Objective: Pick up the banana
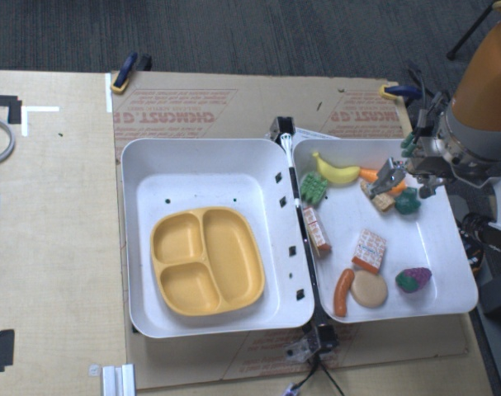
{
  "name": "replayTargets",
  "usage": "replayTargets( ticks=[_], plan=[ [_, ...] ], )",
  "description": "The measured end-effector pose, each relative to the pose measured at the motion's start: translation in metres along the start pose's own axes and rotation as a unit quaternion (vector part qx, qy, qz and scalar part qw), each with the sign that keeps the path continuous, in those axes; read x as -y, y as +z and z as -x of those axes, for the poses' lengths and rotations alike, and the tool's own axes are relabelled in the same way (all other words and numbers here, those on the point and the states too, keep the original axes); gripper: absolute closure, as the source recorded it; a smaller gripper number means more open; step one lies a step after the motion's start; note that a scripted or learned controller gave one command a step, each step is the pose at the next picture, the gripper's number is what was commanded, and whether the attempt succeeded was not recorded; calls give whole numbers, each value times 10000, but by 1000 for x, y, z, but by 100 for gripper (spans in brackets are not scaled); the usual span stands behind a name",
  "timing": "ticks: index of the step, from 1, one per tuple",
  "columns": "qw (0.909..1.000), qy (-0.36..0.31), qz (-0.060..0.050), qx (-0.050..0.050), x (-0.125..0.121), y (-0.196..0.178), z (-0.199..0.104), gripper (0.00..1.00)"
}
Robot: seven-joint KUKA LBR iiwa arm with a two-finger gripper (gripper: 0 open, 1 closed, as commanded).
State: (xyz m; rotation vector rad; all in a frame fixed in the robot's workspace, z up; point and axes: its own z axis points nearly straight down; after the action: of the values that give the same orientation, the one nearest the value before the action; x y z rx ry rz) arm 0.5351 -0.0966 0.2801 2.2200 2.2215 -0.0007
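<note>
Approach is the step in hand: the gripper [389,176] hangs low over the far part of the right bin [448,246], and nothing sits between its fingers, which look slightly apart, though the slant makes that hard to read. The banana [336,171] lies just to the left of the fingertips, curved, near the bin's far wall and untouched. By my judgement, the next move calls for a short shift left, then a descent with the fingers straddling the banana's narrow width before closing.

Clutter crowds that path. A small orange piece [369,173] lies between the fingers and the banana, a tan block [383,200] sits right under the fingertips, and a dark green round item [408,204] rests just to their right. A green bumpy item [314,189] touches the banana's left end. Well away, nearer the camera, lie a red-and-white box [370,251], a sausage [342,291], a tan disc [370,289] and a purple item [413,280]. The left bin [143,221] holds a yellow divided plate [207,260].
</note>
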Motion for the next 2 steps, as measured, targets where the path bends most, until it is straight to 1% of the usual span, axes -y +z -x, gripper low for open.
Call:
replayTargets(
  ticks=[1,2],
  plan=[
    [9999,163,0,-1,-104,-38,-23,0],
    [9997,-256,-8,-1,-115,67,-77,0]
  ],
)
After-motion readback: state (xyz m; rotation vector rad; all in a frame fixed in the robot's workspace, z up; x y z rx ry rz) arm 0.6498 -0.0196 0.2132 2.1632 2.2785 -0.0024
